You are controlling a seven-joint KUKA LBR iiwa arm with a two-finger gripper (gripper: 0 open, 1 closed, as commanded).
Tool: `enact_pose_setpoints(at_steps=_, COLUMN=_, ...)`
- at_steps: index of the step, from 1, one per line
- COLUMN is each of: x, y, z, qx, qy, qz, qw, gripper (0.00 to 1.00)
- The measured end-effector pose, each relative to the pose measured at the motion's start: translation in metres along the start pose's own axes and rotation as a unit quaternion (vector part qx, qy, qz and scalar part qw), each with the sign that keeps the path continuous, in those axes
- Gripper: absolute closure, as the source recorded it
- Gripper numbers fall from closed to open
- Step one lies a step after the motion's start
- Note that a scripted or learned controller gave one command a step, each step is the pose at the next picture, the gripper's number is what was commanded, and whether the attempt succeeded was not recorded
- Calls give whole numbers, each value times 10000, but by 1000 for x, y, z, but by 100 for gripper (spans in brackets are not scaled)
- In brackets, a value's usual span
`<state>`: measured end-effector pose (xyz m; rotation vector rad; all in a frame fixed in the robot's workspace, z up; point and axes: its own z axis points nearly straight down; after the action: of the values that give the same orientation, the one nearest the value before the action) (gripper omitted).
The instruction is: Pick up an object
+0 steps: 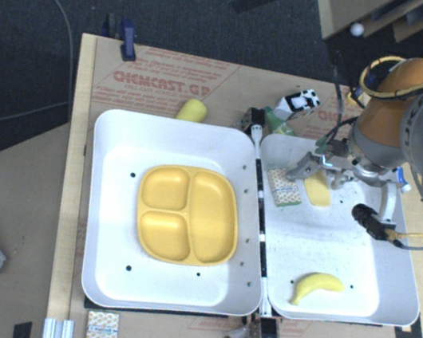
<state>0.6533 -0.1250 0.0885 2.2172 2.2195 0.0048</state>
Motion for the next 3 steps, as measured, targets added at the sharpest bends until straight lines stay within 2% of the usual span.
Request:
enact_pose_setpoints(at_steps=1, x=0, y=1, z=-11, qx=-24, qy=-6, qz=-6, qw=10000, gripper=100)
enact_pose_setpoints(at_steps=2, x=0, y=1, z=-11, qx=-22, qy=-6, qz=-6, qw=10000, gripper=0)
enact_pose_setpoints(at_steps=3, x=8, y=0, z=-1, qx=-15, qy=-14, qz=9, qw=10000, gripper=0)
